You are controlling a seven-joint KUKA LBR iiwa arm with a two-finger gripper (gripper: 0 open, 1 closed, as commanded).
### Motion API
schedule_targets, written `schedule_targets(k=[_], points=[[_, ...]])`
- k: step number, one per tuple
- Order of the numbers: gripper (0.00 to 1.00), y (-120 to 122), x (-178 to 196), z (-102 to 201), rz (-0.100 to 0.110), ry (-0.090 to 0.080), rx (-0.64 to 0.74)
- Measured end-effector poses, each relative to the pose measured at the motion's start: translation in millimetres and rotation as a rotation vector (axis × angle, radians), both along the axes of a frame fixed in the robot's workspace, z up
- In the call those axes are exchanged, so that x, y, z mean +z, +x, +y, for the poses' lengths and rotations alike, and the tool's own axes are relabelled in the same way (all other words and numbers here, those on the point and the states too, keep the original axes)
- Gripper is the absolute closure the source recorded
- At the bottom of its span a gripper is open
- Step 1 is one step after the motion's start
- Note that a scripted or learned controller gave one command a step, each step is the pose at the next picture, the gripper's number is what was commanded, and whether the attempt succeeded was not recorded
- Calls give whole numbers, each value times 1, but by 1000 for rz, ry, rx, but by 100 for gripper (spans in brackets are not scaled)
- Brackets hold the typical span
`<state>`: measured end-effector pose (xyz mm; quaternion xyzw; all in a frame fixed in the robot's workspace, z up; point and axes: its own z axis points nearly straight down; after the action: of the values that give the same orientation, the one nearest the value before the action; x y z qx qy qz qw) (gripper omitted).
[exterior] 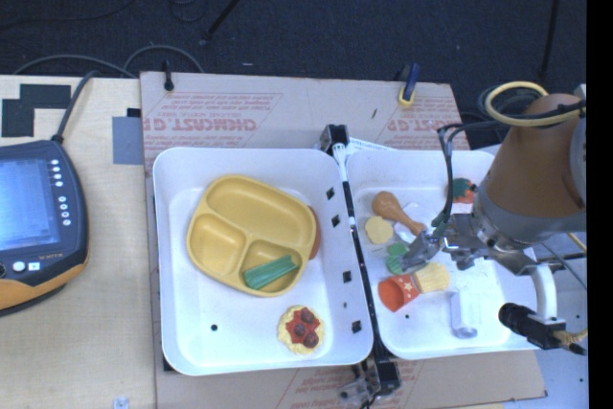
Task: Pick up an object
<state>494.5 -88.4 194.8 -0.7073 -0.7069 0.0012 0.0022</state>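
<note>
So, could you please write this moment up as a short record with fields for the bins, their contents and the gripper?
left bin: yellow divided tray with a green piece in one compartment; small tart with red berries on the bin floor
right bin: toy drumstick, red toy, green toy, white piece
gripper: low over the right bin, beside the green toy
grasp: cannot tell
</note>
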Motion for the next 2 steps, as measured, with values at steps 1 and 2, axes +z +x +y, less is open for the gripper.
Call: schedule_targets(k=[1,2], points=[[0,-17,190,12,-21,-2,2],[0,-18,352,36,-22,-2,5]])
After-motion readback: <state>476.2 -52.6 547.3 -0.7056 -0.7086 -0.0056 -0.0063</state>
